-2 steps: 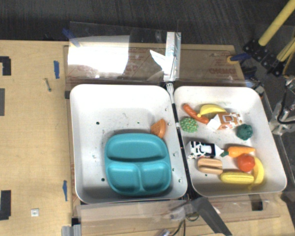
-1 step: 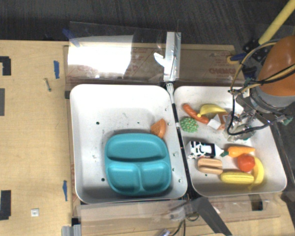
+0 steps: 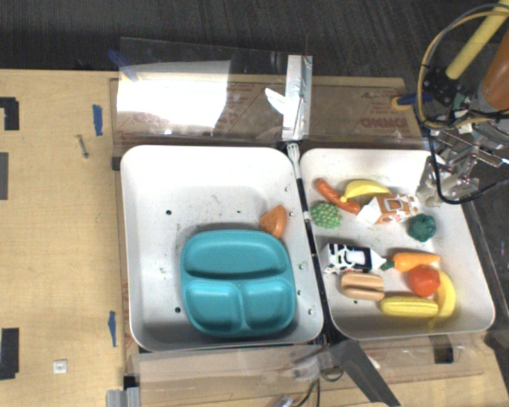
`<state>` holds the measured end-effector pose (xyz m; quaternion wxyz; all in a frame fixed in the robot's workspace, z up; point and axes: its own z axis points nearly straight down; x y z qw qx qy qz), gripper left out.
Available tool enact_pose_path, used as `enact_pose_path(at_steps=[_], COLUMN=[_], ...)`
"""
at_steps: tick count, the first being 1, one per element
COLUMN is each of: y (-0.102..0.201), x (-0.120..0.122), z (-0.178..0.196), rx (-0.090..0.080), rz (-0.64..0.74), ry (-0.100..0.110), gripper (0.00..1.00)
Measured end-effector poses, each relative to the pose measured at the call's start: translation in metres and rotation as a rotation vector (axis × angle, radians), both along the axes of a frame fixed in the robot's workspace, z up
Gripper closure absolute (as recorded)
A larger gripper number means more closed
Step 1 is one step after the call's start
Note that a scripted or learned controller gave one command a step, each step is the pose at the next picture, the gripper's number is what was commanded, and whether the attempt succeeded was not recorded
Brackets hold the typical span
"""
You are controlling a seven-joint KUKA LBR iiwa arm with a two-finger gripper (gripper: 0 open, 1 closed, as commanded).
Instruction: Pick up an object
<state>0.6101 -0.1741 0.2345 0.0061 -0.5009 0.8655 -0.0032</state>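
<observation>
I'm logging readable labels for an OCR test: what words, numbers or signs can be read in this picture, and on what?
Nothing can be read with confidence.
Brown cardboard strip behind the right white bin: reddish print, too blurred to read.
Small white and orange carton in that bin: dark marking, too small to read.
Small white tag on the bench: illegible.

A robotics lab: a plywood bench (image 3: 51, 253) with black tape marks (image 3: 7, 113), two white bins (image 3: 144, 176) of plastic toy food (image 3: 382, 285), clear shields (image 3: 204, 100), cabled arm (image 3: 467, 66).
</observation>
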Motion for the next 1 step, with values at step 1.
enact_pose_path(at_steps=[1], y=[-0.049], x=[0.0295], z=[0.0477], rx=[-0.003], rz=[0.257], ry=[0.0], gripper=[1.0])
